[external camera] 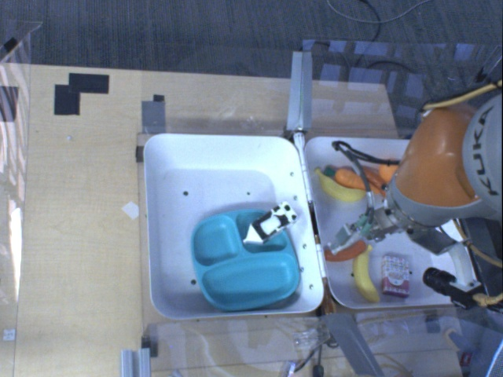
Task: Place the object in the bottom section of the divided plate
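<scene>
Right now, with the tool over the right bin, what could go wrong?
The black-and-white toy lies in the blue divided plate's upper right compartment, not the bottom section. The tool hovers amid a banana, red item and pink box, so it may grab the wrong thing.

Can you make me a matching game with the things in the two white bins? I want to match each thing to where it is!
Things:
1. blue divided plate
2. black and white toy
3. banana
4. pink packet

Places:
A. on the plate's upper right section
B. right bin, near edge, left of the packet
C. left bin
D. right bin, near edge, right of the banana

Pairs: 1-C, 2-A, 3-B, 4-D
</scene>
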You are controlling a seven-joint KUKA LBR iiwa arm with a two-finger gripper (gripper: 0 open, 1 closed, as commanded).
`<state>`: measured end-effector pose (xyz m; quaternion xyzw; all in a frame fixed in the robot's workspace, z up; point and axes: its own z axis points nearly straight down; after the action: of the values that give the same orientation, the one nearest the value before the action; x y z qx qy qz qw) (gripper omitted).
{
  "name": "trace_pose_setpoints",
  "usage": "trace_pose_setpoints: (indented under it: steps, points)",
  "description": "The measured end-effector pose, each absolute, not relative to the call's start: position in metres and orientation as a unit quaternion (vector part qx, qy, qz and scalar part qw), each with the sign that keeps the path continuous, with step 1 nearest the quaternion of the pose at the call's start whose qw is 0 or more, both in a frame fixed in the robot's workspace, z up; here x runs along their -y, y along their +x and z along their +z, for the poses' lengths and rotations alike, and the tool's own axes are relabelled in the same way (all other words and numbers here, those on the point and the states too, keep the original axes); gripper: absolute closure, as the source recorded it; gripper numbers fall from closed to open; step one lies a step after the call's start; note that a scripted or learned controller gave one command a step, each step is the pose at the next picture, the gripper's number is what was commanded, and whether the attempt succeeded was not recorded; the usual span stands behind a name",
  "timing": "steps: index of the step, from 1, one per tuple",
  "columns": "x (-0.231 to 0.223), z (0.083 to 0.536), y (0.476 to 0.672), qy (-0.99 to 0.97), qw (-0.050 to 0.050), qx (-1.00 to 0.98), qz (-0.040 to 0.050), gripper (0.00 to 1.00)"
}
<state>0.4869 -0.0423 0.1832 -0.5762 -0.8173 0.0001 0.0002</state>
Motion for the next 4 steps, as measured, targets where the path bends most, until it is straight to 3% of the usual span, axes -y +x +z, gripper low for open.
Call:
trace_pose_setpoints:
  steps: [1, 2, 3, 4]
  points:
    - [0.052, 0.183, 0.487, -0.391, 0.0, 0.92, -0.0002, 0.0]
    - [0.052, 0.192, 0.489, -0.391, -0.001, 0.92, -0.0009, 1.0]
    - [0.051, 0.202, 0.491, -0.39, -0.002, 0.921, -0.0015, 1.0]
    - [-0.013, 0.184, 0.488, -0.289, -0.001, 0.957, -0.0006, 1.0]
